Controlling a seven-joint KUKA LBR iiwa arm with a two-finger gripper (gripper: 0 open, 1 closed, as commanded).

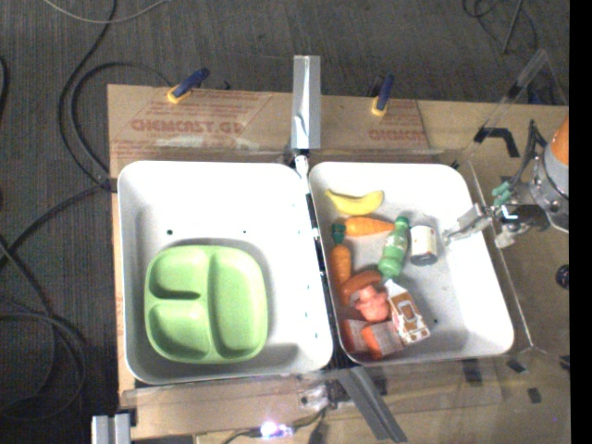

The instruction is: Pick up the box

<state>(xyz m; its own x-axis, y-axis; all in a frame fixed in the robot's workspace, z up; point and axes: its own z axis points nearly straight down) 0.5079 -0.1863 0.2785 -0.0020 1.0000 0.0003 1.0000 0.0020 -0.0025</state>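
The box [408, 315], a small carton printed in white and orange-red, lies tilted in the right bin [481, 276], near that bin's front wall, touching a red-orange toy [368, 302] on its left. Behind these lie a green bottle [395, 245], an orange carrot [367, 227] and a yellow banana [356, 201] (the banana nearest the bin's far wall), with a second carrot [340, 262] along the bin's left wall and a small silver can [422, 243] just right of the bottle. The end effector [507, 213] hangs over the right rim of the right bin, well apart from the box, and whether it is spread or closed cannot be told; nothing shows in its grasp. The left bin [176, 192] holds a green divided plate [207, 302]. Both bins sit on the brown bench [213, 123].
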